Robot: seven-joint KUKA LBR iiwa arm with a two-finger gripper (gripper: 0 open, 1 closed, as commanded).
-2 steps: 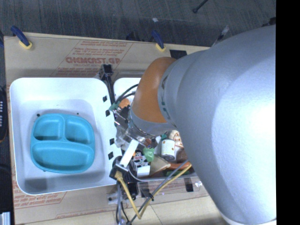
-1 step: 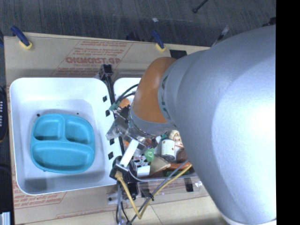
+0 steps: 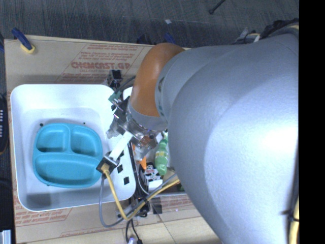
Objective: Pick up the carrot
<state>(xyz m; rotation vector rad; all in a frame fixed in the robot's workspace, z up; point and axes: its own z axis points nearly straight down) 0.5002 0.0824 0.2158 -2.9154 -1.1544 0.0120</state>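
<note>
The grey arm (image 3: 233, 136) bulks nearest the lens, filling the frame from about one o'clock round to five o'clock, with its orange band (image 3: 148, 83) showing just above centre. Below the band the wrist drops toward the gripper (image 3: 144, 154), which sits near centre, slightly toward six o'clock, over the seam between the two bins. Whether it is open or closed cannot be told; cables and brackets crowd it. A small orange sliver, likely the carrot (image 3: 143, 162), lies just beside the gripper at its six o'clock, next to a green item (image 3: 161, 156) on its three o'clock side. Nothing visibly sits in the gripper's grasp. At nine o'clock the left white bin (image 3: 20, 136) holds a blue divided plate (image 3: 66, 154). Under the bins lies brown board (image 3: 96, 62) at eleven o'clock, printed in red; "CHEMCAST GP" can be read, the smaller lines cannot. A yellow cable (image 3: 116, 200) trails toward six o'clock.
</note>
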